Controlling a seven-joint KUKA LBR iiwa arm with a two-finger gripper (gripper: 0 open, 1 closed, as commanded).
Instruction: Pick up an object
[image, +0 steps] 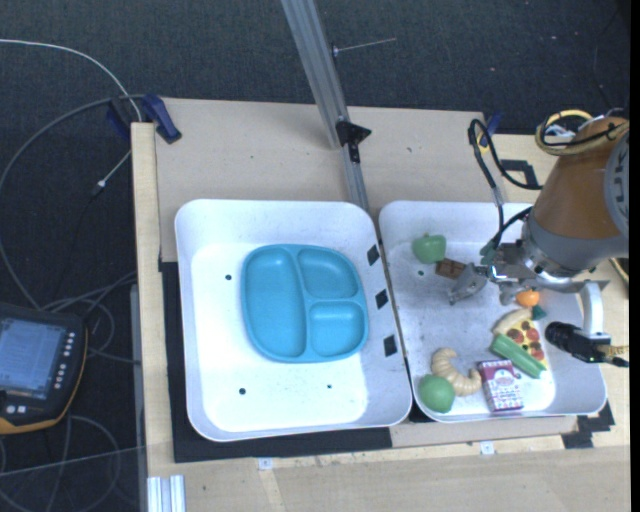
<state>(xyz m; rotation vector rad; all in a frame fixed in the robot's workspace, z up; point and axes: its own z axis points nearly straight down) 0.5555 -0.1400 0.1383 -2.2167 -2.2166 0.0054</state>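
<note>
Grey gripper (468, 288) hovers beside a brown block (450, 268) — perhaps touching it.

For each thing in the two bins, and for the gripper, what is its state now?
Blue tray: lies flat in the left bin, nothing in its compartments.
Green apple: rests at the top of the right bin.
Gripper: low over the right bin, close to a small brown thing.
Red box: lies flat near the front rim.

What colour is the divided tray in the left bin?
Light blue: the divided tray, seen clearly in the camera view.
</note>
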